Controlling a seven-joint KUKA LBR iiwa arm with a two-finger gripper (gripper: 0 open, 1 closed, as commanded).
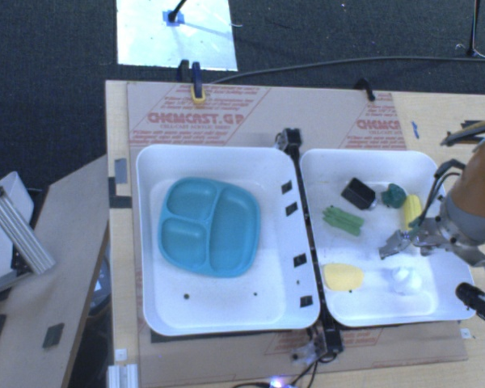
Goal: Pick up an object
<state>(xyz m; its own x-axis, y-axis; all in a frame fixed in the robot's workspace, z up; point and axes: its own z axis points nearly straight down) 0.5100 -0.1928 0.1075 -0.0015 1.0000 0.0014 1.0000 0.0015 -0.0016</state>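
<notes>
two shallow white bins are shown side by side on the worktop (250,107). in the right bin (424,168) the end effector (392,247) is seen low over the floor, its tip just above and left of a small white object (404,280), near it but apart. whether the end effector is open or closed cannot be told; nothing is seen gripped. a yellow lump (343,277) lies to its lower left, a green ribbed piece (343,220) to its upper left, a black block (358,193) beyond that, a dark teal object (394,195) above, and a yellow elongated object (411,210) just above right, close beside the wrist.

the arm (477,208) is brought in from the right edge, its bulky wrist inclined down and leftward into the bin.

the left bin (158,168) holds a light blue divided plate (209,226), smooth, rounded at the corners, with three compartments. the bins are smooth and matt, with small dark clips along the shared rim. the worktop is covered by a brown sheet printed in red lettering.
</notes>
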